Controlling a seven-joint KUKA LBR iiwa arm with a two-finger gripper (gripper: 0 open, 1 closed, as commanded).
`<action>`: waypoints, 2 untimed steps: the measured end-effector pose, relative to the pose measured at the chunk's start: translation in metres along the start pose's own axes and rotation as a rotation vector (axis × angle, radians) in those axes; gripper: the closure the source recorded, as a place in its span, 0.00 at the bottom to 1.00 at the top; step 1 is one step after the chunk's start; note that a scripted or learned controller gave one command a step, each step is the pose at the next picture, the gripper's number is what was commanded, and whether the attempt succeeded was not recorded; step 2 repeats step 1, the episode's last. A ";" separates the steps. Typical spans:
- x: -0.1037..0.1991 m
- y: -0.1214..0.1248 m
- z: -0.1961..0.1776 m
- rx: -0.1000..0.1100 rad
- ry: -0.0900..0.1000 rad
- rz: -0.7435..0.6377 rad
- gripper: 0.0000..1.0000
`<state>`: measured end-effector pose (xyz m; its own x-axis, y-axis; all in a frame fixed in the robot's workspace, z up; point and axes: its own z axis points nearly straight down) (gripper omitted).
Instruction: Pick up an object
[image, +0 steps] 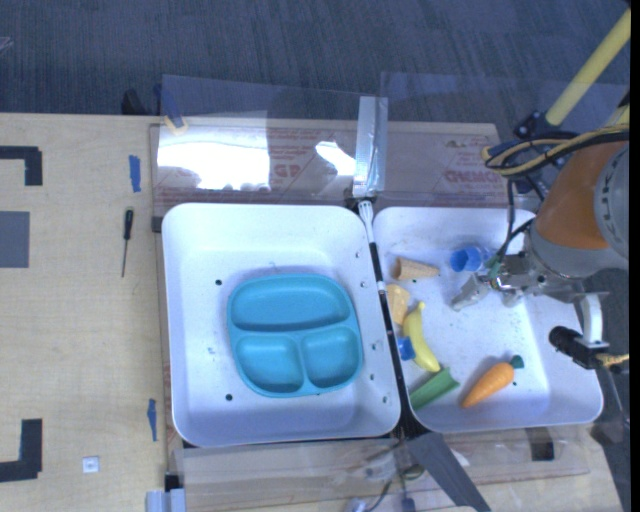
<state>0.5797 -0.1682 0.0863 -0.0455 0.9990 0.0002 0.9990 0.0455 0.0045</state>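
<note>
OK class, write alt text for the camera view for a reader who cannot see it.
A grey robot arm's hand reaches into the right bin, above a toy carrot, banana and other small toys. The left bin holds a blue divided tray.

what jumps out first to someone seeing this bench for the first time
The big blue divided tray in the left bin grabs the eye. The right bin holds small toy foods, such as an orange carrot and a yellow banana; the arm's gripper sits above them.
</note>
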 end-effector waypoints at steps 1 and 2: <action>0.032 0.036 0.000 -0.003 -0.004 -0.147 0.00; 0.032 0.036 0.000 -0.003 -0.004 -0.147 0.00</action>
